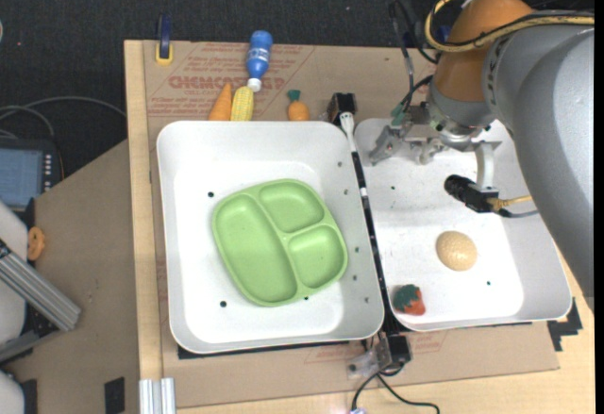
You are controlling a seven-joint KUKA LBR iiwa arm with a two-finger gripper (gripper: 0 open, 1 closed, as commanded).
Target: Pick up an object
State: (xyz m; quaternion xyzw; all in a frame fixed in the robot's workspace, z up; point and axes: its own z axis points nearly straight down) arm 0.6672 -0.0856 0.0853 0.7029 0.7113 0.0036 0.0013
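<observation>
The left bin (179,242) holds a green tray (278,240). In the right bin (528,299), a small red-green toy (409,300) sits near the front wall, a tan egg (457,250) mid-floor. The gripper (411,140) hovers at the back, seemingly parted and empty. I'd go for the egg: open floor all round, no wall crowding it.

The brown cardboard-covered table (142,214) carries two shallow white plastic bins (184,242) side by side. Along its far edge lie a blue-capped white bottle (258,58), a yellow corn cob (243,103) and a small orange carrot (297,107).
</observation>
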